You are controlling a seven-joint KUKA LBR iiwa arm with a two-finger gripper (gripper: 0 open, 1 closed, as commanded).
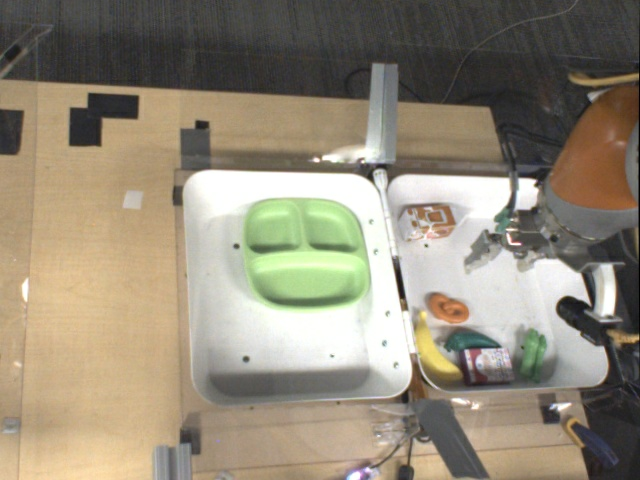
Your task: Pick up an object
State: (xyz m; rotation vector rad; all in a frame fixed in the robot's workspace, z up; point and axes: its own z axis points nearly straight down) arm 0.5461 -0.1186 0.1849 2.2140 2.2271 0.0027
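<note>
We see the gripper (pixel 493 249) over the upper part of the right bin (pixel 590 373), but we cannot tell how its fingers stand, and nothing shows between them. Below it lie an orange ring (pixel 449 309), a banana (pixel 433 351), a dark red can (pixel 487 365) and a green toy (pixel 533 354), with a printed packet (pixel 428 222) to its left. The left bin (pixel 210 298) on the desk (pixel 90 298) holds a green divided plate (pixel 304 250).
</note>
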